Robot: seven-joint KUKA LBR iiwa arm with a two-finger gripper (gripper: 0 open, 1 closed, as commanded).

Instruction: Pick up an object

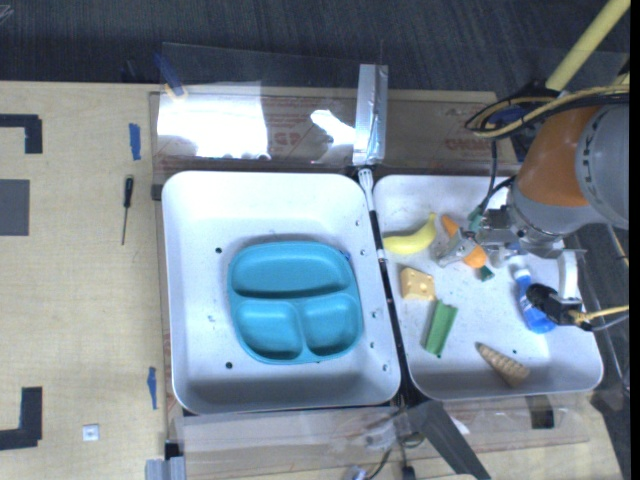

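Two white bins side by side on the surface (70,298). Left bin (190,218) given over to a blue divided tray (295,300), lying flat at its centre. Right bin (580,363) strewn with loose pickable things: yellow banana (412,238) at ten o'clock, cheese wedge (418,285) just below it, green block (438,328) near centre, cone (503,363) at six o'clock, blue piece (536,313) at three o'clock. Hand (468,245) lowered at about eleven o'clock of the right bin, just beside the banana, next to small orange bits (474,258). Probably placed there to go for the banana or those bits. Spread or pressed together: cannot tell. Nothing visibly caught in it.
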